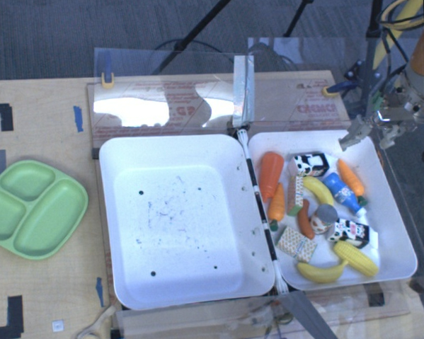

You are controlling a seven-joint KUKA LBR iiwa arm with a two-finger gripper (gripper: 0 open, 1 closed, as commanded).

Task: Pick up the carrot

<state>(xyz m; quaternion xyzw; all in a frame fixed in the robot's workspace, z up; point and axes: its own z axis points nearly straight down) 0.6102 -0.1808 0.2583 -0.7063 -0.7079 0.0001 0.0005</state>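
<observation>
The right bin (400, 240) holds a jumble of toy food. A slim orange carrot (351, 178) lies near the bin's right wall, beside a blue bottle (338, 189). A larger orange carrot-shaped piece (270, 172) lies against the left wall, with a smaller orange piece (277, 204) just below it. My gripper (371, 128) hangs over the bin's far right corner, above and to the right of the slim carrot and apart from it. Cables and metal parts clutter the view around it.
Bananas (323, 270), a corn cob (355, 257), two cow-patterned cartons (310, 163), a cracker (296, 242) and a brown sausage (305, 223) crowd the right bin. The left bin (119, 163) is beside it. A green divided plate (37, 208) sits at far left.
</observation>
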